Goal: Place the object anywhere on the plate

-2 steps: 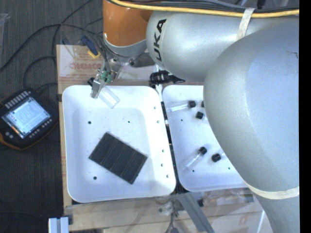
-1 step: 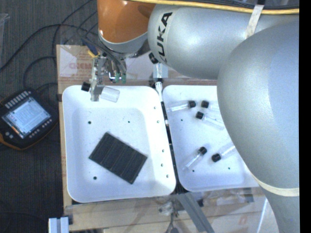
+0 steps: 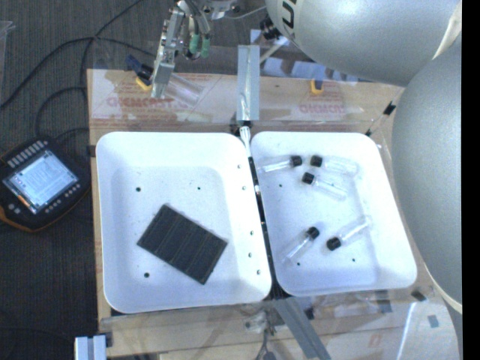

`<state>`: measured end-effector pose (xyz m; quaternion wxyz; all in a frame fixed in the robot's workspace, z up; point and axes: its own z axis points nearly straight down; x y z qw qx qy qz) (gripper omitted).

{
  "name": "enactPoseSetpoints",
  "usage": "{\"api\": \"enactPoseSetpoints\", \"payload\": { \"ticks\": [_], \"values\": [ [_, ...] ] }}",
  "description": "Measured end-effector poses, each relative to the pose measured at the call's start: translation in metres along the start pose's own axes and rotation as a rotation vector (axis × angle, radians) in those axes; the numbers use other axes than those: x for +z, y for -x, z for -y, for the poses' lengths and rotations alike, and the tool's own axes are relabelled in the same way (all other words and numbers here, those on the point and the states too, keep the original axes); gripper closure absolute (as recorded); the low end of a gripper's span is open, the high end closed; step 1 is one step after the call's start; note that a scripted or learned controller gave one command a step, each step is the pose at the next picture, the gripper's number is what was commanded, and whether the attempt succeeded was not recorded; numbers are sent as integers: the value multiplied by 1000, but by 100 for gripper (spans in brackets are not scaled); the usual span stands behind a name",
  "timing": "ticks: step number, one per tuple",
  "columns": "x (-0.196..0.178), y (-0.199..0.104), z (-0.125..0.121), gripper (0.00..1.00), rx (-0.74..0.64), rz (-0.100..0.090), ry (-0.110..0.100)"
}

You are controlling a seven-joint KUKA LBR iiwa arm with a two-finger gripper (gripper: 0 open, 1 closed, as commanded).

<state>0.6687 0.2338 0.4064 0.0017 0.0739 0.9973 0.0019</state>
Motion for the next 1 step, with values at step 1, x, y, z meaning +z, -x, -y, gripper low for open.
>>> {"api": "enactPoseSetpoints", "payload": {
  "ticks": [1],
  "values": [
    [-9,0,-1,100,0,1,4]
  ]
}}
